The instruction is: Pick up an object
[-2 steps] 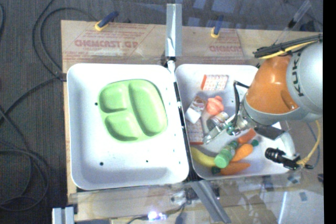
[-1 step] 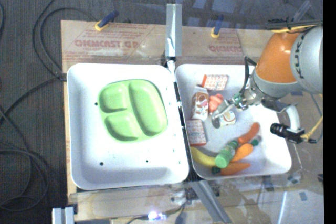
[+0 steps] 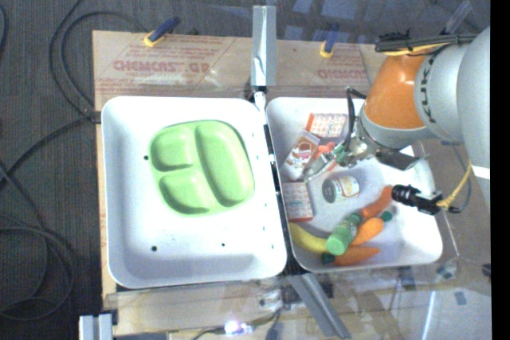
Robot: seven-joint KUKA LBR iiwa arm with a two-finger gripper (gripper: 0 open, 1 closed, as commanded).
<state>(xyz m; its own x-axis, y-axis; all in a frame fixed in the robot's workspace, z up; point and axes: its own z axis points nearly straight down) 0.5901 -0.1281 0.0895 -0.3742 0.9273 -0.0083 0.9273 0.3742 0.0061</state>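
Pickable items were all in the right bin (image 3: 430, 247). A small can (image 3: 341, 188) lay near its centre, just below the gripper (image 3: 344, 153). Left of the can sat a small red-and-white carton (image 3: 302, 154), tilted, with a flat printed card (image 3: 326, 124) above it toward the far wall and another flat red-and-white packet (image 3: 297, 201) below it along the left wall. Toward the near wall: a banana (image 3: 307, 239) lying across the corner, a green bottle (image 3: 342, 234) angled over its end, and two carrots, one orange carrot (image 3: 371, 207) slanting up to the right and one carrot (image 3: 356, 254) along the near wall. These touched or overlapped in a loose pile.

The gripper hung low over the bin between the carton and the can, at the end of the arm's orange band (image 3: 396, 93). Finger state: couldn't tell, the wrist hid it, and nothing was visibly held.

Left bin (image 3: 127, 251) held a green divided tray (image 3: 203, 165), roughly centred, well apart from the walls. Bins sat side by side, rims touching, on a cardboard sheet (image 3: 175, 64) with two clamps at its far edge.
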